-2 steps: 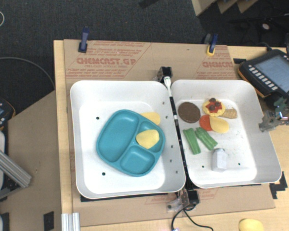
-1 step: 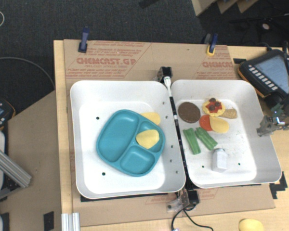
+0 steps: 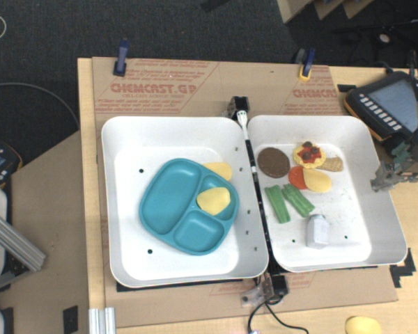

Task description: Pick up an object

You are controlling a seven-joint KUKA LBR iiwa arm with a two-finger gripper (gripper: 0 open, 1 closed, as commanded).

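Judging by the gripper [image 3: 389, 178] at the right bin's [image 3: 355, 256] right rim, its opening not discernible, approach is the step in hand. A reach left is called for, towards the grey block [image 3: 317, 229] just beside 2 green sticks [image 3: 297, 200].

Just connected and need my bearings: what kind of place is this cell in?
Probably a robotics lab bench, not a kitchen: the left bin and right bin sit on clamped cardboard, the food pieces look like toys, and what looks like a control pendant lies alongside.
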